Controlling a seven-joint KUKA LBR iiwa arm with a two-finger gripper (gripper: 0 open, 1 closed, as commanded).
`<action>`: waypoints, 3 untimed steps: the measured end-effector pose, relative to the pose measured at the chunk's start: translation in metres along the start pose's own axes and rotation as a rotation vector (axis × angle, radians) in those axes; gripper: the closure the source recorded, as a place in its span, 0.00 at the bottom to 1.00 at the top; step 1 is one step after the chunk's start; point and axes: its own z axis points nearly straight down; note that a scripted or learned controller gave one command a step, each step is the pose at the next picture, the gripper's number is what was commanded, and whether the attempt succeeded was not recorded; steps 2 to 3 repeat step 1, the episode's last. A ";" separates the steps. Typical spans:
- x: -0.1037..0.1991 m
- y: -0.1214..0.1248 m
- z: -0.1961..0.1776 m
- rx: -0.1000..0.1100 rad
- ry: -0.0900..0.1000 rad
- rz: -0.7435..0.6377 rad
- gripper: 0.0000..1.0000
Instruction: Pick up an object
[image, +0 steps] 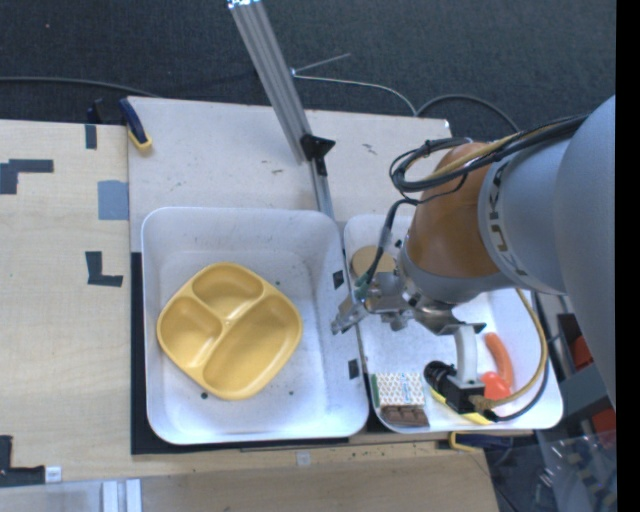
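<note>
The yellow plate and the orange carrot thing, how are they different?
The yellow plate is wide, flat and split into compartments; the orange carrot is thin and long. The plate lies alone in the left bin; the carrot shares the right bin with other objects, beside the arm. Both lie untouched.

Yellow divided plate (230, 328) in the white bin (165, 250) left of the pincer (372, 305), orange carrot-like piece (499, 364) to its right, checkered packet (399, 398) below it, grey-and-orange arm (500, 215) above.
</note>
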 end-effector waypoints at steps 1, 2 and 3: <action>0.083 -0.008 0.005 0.010 0.001 -0.003 0.00; 0.083 -0.008 0.005 0.010 0.001 -0.003 0.00; 0.083 -0.008 0.005 0.010 0.001 -0.003 0.00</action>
